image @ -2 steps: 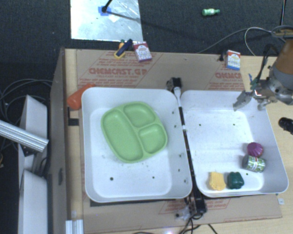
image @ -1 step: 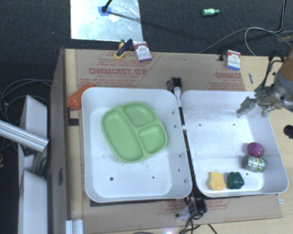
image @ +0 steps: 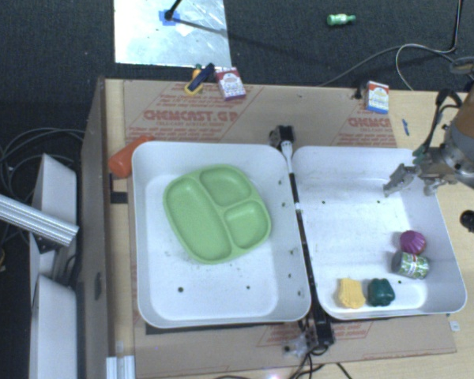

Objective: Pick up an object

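Four small objects lie in the right bin (image: 355,212), near its front right corner: a purple ball-like thing (image: 412,241), a small green and silver can (image: 411,265) on its side just below it, a yellow toy (image: 350,292) and a dark green toy (image: 381,292) side by side at the front wall. My gripper (image: 413,183) hangs over the bin's right rear part, above and behind the purple thing. Its fingers (image: 395,183) are spread open with nothing between them.
A light green divided plate (image: 217,212) lies in the left bin (image: 154,290). Behind the bins are two small red and white boxes (image: 231,84) (image: 377,97), a yellow and black item (image: 196,80) and an orange thing (image: 120,159) at the left bin's rear corner.
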